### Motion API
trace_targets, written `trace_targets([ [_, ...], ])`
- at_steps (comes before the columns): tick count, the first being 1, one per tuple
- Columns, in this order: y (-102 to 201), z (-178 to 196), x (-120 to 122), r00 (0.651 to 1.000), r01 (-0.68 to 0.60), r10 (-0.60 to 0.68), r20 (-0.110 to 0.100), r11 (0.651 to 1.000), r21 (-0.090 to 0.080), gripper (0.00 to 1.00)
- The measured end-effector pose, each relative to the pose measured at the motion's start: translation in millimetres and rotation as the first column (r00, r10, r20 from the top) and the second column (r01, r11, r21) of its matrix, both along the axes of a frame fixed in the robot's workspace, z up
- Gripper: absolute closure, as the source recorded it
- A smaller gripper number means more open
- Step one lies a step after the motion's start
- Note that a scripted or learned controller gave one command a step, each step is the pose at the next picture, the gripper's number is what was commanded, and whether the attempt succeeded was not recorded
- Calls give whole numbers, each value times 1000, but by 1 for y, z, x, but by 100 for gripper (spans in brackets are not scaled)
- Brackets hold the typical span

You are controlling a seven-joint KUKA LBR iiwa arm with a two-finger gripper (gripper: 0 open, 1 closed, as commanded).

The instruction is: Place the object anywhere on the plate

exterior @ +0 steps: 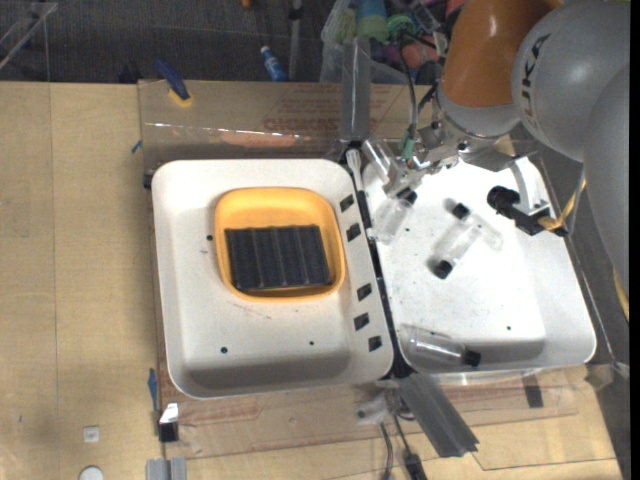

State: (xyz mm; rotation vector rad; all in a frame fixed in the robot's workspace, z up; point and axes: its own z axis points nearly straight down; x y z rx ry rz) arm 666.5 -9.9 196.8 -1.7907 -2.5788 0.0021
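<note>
Pincer (402, 180) hung over the far left corner of the right bin (520, 298), close to the divide between the two bins. Glare and tangled cabling at the wrist masked its tips, so I could not tell whether it was clenched or released, or whether anything sat in it. Arm (575, 68) entered from the far right, its orange band (490, 38) partly cut off by the upper edge.

Left bin (190, 298): orange plate (275, 200) near its centre, with a ribbed black slab (278, 256) lying flat on the plate, inside the rim.

Right bin: a clear vial (458, 245) with a dark cap lay tilted near the centre. A smaller dark-capped piece (459, 209) lay just beyond it, too small to identify. A second clear vial (440, 346) lay along the near edge, hard to separate from the white wall. A clear shape (388, 218) just below the pincer, by the left wall, was washed out; I could not tell what it was.

Counter (70, 268) was pale wood.
</note>
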Motion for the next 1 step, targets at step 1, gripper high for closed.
trace_targets([
  [1,0,0,0,1000,0,0,1,1000,0,0],
])
